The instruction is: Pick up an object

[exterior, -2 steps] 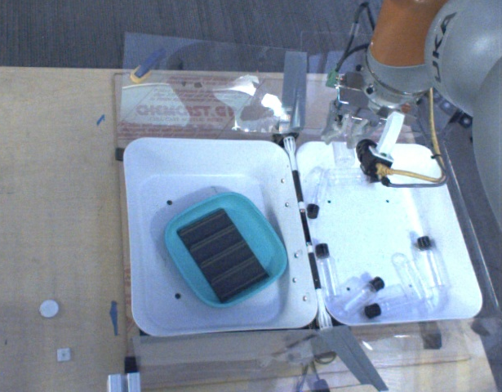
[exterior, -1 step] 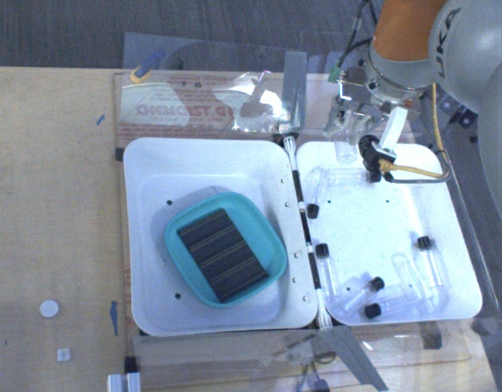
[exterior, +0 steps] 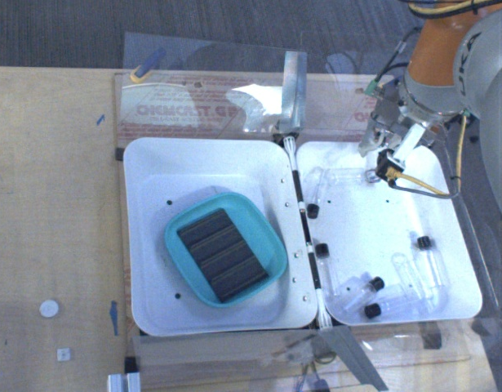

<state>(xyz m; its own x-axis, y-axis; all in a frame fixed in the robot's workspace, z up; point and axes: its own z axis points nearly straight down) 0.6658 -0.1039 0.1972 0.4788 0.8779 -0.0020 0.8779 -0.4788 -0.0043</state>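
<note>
**Gripper poised above right bin, nothing yet picked**

The approach step is judged to be in hand. The gripper (exterior: 373, 147) is held over the far side of the right bin (exterior: 357, 227), with the arm slanted in from the right. Whether it is spread or closed cannot be told. Clear black-capped vials (exterior: 427, 256) are scattered nearer the front. One must be chosen and descended upon squarely.
</note>
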